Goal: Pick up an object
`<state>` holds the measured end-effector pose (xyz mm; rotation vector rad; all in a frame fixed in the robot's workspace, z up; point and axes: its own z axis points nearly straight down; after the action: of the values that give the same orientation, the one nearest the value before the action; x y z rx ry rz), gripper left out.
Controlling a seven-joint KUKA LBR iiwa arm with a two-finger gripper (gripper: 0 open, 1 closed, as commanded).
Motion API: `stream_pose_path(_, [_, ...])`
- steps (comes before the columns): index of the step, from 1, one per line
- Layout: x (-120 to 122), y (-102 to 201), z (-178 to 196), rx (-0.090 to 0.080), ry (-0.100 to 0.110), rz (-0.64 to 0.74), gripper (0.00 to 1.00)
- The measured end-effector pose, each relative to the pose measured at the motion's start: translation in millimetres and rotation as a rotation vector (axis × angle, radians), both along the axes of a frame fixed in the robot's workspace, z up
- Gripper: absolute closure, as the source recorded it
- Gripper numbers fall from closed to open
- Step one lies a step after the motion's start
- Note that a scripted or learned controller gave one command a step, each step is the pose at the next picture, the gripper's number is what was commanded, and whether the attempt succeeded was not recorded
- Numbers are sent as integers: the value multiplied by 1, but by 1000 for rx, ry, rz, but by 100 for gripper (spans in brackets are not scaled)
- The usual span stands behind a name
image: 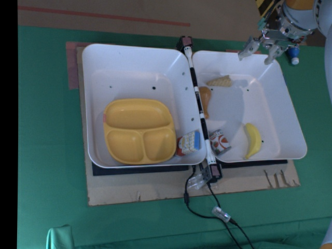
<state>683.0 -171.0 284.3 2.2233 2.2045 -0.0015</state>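
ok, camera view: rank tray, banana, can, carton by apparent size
1. Yellow tray, by far the largest.
2. Banana.
3. Carton and can look about alike; I can't rank them.

green bench cover (46,113), brown floor (129,4)

Cardboard (129,191) lies under both bins on the green surface (46,139), cables (207,204) trailing well below the fingers.
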Motion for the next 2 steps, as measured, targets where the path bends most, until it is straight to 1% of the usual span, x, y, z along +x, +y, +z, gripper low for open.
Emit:
stream_pose_path(1, [-13,69,-96,2,-5,5,0])
stream_pose_path(2, [-38,65,-97,2,-7,3,0])
